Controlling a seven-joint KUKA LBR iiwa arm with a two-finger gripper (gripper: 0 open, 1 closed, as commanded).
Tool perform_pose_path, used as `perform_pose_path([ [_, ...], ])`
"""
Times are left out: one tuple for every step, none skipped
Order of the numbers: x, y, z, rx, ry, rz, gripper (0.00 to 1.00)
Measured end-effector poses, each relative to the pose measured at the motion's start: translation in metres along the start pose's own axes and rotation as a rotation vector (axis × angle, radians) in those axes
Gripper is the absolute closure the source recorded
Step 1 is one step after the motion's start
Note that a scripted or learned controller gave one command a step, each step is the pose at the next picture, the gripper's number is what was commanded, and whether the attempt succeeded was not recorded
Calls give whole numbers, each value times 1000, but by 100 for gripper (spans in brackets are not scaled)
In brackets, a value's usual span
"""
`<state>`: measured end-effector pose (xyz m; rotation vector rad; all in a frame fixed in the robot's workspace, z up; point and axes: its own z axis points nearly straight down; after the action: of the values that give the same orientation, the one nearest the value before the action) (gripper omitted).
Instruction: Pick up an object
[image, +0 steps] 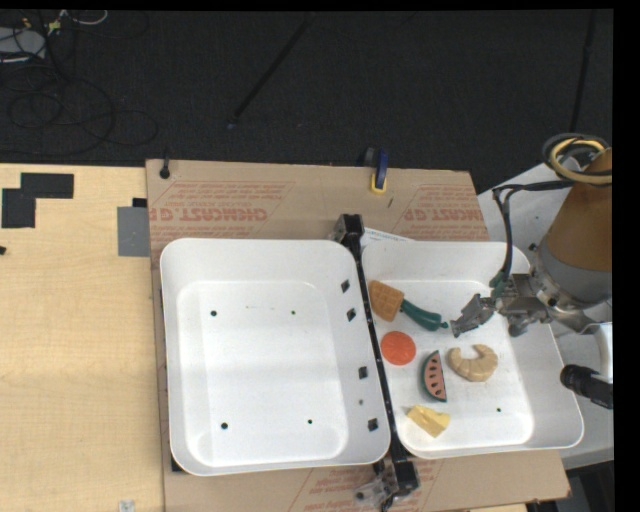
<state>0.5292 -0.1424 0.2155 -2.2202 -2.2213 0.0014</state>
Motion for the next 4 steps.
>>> perform_pose_path([
  [56,-15,133,4,3,-2,0],
  [52,-14,118,3,1,7,100],
  [117,-8,25,0,1,-2,100],
  [110,22,-47,-3,-1,0,100],
])
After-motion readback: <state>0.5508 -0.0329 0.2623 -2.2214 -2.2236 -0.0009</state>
